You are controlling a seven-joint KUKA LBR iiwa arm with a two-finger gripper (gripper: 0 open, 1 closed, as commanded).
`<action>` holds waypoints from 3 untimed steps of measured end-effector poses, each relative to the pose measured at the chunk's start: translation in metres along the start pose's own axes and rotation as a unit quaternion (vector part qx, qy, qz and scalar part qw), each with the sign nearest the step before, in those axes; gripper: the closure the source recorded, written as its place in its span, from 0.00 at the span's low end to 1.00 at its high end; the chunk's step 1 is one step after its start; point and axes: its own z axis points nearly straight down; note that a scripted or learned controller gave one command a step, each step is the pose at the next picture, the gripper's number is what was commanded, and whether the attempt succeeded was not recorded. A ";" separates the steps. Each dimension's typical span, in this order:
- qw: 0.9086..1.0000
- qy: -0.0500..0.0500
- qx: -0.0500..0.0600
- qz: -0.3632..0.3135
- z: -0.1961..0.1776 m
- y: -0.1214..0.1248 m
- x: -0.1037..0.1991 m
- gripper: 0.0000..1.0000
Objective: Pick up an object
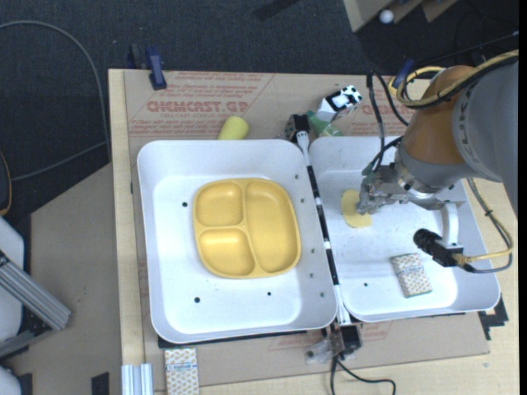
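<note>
A small pale yellow object (356, 210) lies in the right bin (366, 290), near its left wall. My gripper (370, 199) hangs right over it, at its upper right edge, with the grey arm and orange band reaching in from the right. A patterned tan packet (411, 274) lies flat in the same bin, toward the front right. A yellow divided plate (245, 226) rests in the middle of the left bin (165, 179).
A yellow cylinder (234, 127) lies on the cardboard behind the left bin. A black-and-white item (340, 102) sits behind the right bin. A patterned packet (181, 370) lies on the bench in front of the left bin.
</note>
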 end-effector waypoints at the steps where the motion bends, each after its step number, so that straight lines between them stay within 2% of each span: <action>1: 1.000 0.001 0.002 0.001 0.021 -0.050 0.006 1.00; 2: 1.000 -0.001 0.000 0.001 -0.017 -0.049 -0.040 1.00; 3: 1.000 0.001 0.001 0.000 -0.080 -0.019 0.015 1.00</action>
